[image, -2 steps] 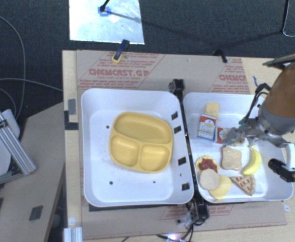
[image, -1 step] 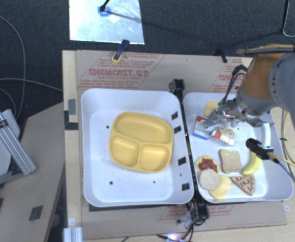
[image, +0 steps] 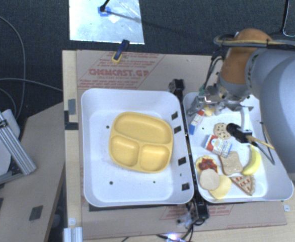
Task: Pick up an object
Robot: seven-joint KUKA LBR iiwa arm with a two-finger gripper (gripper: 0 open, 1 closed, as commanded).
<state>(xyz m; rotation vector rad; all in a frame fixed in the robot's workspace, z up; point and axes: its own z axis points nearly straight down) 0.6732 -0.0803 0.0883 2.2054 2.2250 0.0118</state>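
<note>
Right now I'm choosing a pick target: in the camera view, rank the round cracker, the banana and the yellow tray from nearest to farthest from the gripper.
From the gripper, at the right bin's far left corner:
1. Round cracker, just below it in the right bin.
2. Banana, farther down toward the bin's right side.
3. Yellow tray, across the divider in the left bin.

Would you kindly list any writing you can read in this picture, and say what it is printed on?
"CHEMCAST G P", red letters on the brown board behind the left bin; last letters uncertain.
Red print on the board's front edge: too blurred.
Small carton in the right bin: label too small.
</note>
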